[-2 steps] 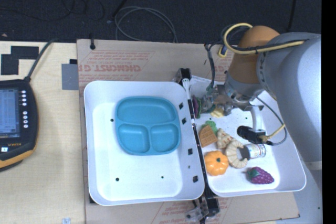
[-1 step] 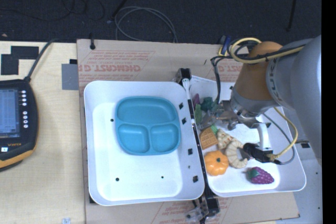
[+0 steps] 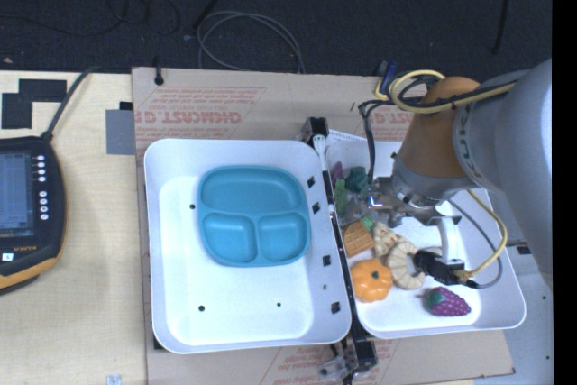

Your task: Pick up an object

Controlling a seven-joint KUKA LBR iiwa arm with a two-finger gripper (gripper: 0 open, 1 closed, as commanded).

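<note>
My gripper (image 3: 389, 210) hangs over the right bin (image 3: 505, 316); I cannot tell its state. The orange pumpkin (image 3: 371, 280) is squat and round, with no clear long axis.

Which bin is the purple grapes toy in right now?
In the right bin. The grapes lie on its floor near the front corner, apart from the orange pumpkin.
</note>
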